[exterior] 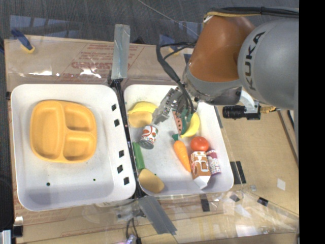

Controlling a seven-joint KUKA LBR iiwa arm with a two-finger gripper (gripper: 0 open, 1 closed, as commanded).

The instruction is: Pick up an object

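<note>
White bins (30, 192) on taped cardboard (76, 55); end effector (170, 108) over right bin, grip unclear.

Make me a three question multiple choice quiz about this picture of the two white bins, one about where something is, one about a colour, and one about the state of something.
1. Where is the yellow plastic divided plate?
A. in the left white bin
B. in the right white bin
C. on the cardboard outside the bins

2. What colour is the long tapered toy carrot?
A. purple
B. orange
C. blue

3. How does the small red and white can lie?
A. upright on the yellow plate
B. stacked on the carton
C. tipped on its side on the bin floor

Answers:
1. A, the plate sits alone in the left bin.
2. B, the carrot is orange, lying beside the small carton and below the yellow banana.
3. C, its round end faces sideways, below the gripper.
</note>
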